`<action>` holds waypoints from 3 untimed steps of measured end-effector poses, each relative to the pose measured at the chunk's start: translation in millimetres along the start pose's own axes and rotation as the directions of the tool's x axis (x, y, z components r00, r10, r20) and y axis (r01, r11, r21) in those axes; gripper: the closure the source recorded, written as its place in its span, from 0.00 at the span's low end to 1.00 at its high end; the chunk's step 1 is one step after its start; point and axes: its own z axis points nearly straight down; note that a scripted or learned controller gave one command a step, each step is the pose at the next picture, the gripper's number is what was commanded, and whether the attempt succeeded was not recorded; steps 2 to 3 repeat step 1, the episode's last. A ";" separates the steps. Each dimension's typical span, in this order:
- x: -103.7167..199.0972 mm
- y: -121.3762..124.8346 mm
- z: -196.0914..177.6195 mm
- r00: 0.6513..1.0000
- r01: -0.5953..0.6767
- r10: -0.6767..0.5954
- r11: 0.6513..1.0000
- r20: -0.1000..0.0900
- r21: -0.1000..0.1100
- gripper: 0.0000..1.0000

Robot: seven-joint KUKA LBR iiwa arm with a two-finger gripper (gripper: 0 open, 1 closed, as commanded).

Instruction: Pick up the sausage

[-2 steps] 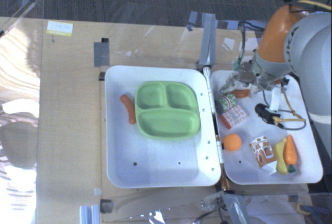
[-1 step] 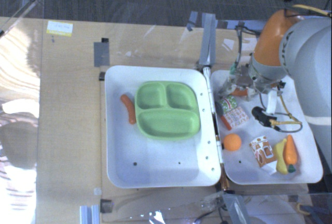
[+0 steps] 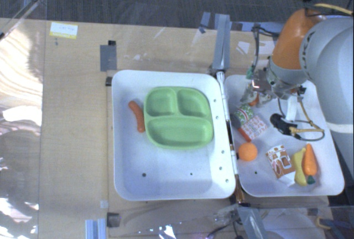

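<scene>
Nothing of the task looked done to us at that moment. The sausage (image 3: 137, 116) lay on the floor of the left bin (image 3: 166, 177), just beside the left edge of the green divided plate (image 3: 178, 117) and roughly parallel to it, with bare white floor on its other side. Whether it touched the plate's rim we could not tell.

The tool (image 3: 255, 91) was in the wrong bin for the job. It hung over the upper left corner of the right bin (image 3: 323, 185), near the wall the two bins share, with the arm (image 3: 332, 66) reaching in behind it. Under and just beside it we saw a red, green and white packet (image 3: 251, 121). An orange ball (image 3: 248, 152), a small printed carton (image 3: 280, 161), a banana (image 3: 298, 169) and a carrot (image 3: 310, 160) lay further along that bin. The wrist hid the tips, so we could not tell how far open the tool was or whether it had hold of anything. It certainly did not have the sausage, which sat well apart from it, across the dividing wall and the whole plate.

We judged that the whole pick was left to do: cross to the left bin, come down over the sausage, close on it and lift it off the floor. The counter (image 3: 66, 121) around the bins held nothing that would get in the way.
</scene>
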 end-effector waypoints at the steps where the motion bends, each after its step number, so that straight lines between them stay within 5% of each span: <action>1: 66.2 12.8 -94.4 1.000 -0.001 0.001 1.000 -0.001 -0.024 1.00; 3: 66.2 12.8 -94.4 1.000 -0.001 0.001 1.000 -0.001 -0.024 1.00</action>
